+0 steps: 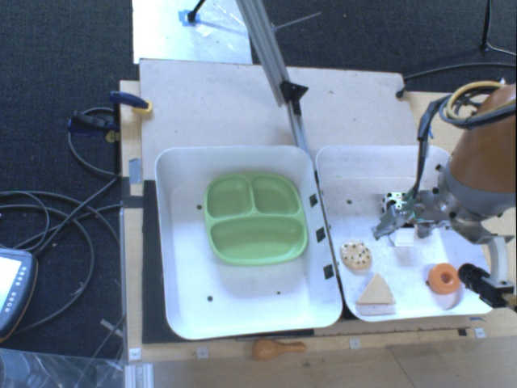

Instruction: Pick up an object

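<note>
In the left white bin (174, 297) we see a pale green three-compartment plastic plate (256, 219), lying near its centre. In the right white bin (343, 176), near its front edge, lie a round speckled cookie (355, 255), a tan wedge-shaped sandwich piece (376, 292) and an orange ring-shaped toy (443, 279). The gripper (395, 225) hangs mid-bin just beside a small white block (404, 237); we cannot tell its state.
</note>
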Robot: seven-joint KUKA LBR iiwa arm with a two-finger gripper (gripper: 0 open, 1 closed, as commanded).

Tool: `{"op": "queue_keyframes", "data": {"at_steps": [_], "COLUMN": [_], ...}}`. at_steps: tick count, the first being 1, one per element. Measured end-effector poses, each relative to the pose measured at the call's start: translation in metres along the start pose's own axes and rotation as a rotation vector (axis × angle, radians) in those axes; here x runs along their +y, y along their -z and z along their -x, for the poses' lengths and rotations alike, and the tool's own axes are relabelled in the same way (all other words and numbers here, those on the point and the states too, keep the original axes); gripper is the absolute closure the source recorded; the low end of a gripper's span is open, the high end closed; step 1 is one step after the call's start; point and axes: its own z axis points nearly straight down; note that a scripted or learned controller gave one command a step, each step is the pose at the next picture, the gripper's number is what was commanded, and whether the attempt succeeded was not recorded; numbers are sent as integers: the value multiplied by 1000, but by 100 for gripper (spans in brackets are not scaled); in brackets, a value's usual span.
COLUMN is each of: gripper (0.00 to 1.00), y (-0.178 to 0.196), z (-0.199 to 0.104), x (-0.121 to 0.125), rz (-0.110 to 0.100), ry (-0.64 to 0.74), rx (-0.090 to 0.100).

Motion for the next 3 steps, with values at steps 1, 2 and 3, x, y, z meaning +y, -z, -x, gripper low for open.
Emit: {"op": "queue_keyframes", "data": {"at_steps": [1, 2, 3], "gripper": [0, 0, 0], "y": [0, -43, -106], "z": [0, 2, -1], "x": [0, 6, 7], "rz": [1, -4, -6], "ry": [-3, -4, -4], "rx": [0, 0, 1]}}
